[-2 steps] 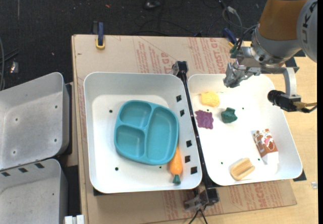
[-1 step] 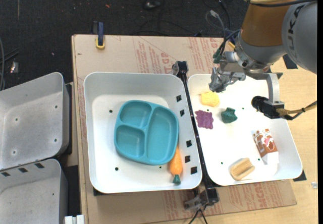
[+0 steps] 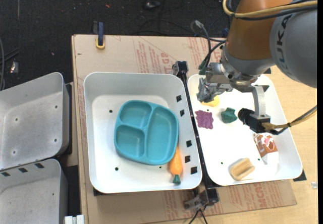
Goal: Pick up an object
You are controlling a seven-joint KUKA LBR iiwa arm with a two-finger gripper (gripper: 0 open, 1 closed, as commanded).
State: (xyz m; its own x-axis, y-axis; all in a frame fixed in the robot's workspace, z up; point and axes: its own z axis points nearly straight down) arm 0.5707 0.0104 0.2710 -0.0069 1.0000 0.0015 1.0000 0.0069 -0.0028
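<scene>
The claw (image 3: 208, 93) hangs low in the bin (image 3: 290, 165) beneath it, at that bin's far corner beside the divider. It is directly over a yellow thing (image 3: 212, 101), whose edge pokes out just under it. From this angle I cannot tell whether the claw is spread or pressed together, because the wrist hides it. Nothing is visibly pinched, so the pick is not yet done. The yellow thing appears to lie on the bin floor, touching the claw or nearly so.

I judge the task to be at the grasp step. The approach looks complete; what is left is closing on the thing and lifting it clear.

Other candidates lie nearby. A purple thing (image 3: 204, 118) sits just beside the claw on the camera's side, and a green thing (image 3: 229, 115) is near it, further into the bin. A carton (image 3: 266, 147) and a tan bun (image 3: 241, 168) are well apart from the claw, at the bin's near end. Across the divider, the other bin (image 3: 96, 117) holds a teal tray (image 3: 146, 132) and a carrot (image 3: 175, 165), both well away from the claw.
</scene>
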